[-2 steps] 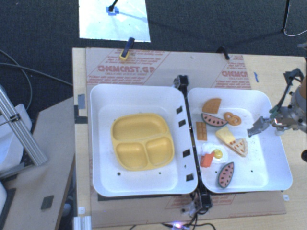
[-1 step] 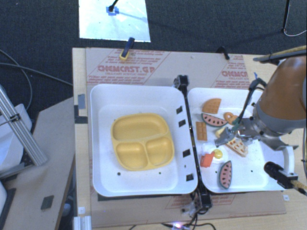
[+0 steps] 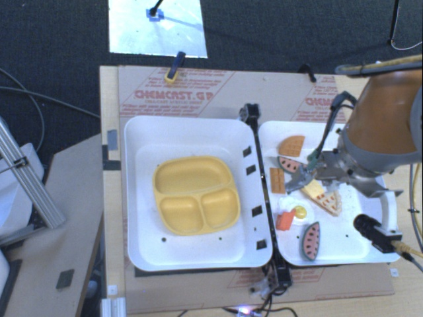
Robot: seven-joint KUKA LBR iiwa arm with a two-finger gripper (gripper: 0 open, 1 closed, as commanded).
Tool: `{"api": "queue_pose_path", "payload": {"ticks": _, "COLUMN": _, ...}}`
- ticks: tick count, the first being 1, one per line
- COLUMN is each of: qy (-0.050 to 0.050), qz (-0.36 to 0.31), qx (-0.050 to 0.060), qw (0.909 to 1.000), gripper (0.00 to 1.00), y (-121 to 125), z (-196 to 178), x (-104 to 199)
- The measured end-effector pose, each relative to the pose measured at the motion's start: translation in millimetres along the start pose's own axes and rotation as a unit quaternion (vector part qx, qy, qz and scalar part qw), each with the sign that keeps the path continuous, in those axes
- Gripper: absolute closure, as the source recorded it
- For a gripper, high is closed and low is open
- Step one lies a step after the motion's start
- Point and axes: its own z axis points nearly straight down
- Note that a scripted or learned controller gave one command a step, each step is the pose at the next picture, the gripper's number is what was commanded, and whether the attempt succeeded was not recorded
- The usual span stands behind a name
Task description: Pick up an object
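Nearest the lens, at lower right of the frame, a watermelon slice lay in the right bin, one of two such slices (the other sat higher, below a toast piece), along with one carrot, one fried egg, one pizza wedge and one brown wafer. The gripper hung low over that bin's middle, just left of the pizza wedge, apparently at the approach step, though whether its jaws stood wide or narrow I could not tell. Next it would need to settle squarely over one piece and close; the left bin held one yellow divided tray.

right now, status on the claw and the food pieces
Claw low in right bin, fingers unclear. Pizza slice beside it, not lifted. Watermelon slices crowd the spot.
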Motion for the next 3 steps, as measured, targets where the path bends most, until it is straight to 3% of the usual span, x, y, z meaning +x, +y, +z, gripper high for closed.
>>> {"api": "queue_pose_path", "payload": {"ticks": 1, "qy": 0.0, "qz": 0.003, "qx": 0.006, "qw": 1.0, "gripper": 0.0, "y": -2.9, "z": 82.3, "x": 23.0}}
{"api": "queue_pose_path", "payload": {"ticks": 2, "qy": -0.002, "qz": 0.007, "qx": 0.004, "qw": 1.0, "gripper": 0.0, "y": 16.5, "z": 148.1, "x": -58.0}}
{"api": "queue_pose_path", "payload": {"ticks": 3, "qy": 0.0, "qz": 0.005, "qx": 0.003, "qw": 1.0, "gripper": 0.0, "y": -3.2, "z": 130.0, "x": -53.0}}
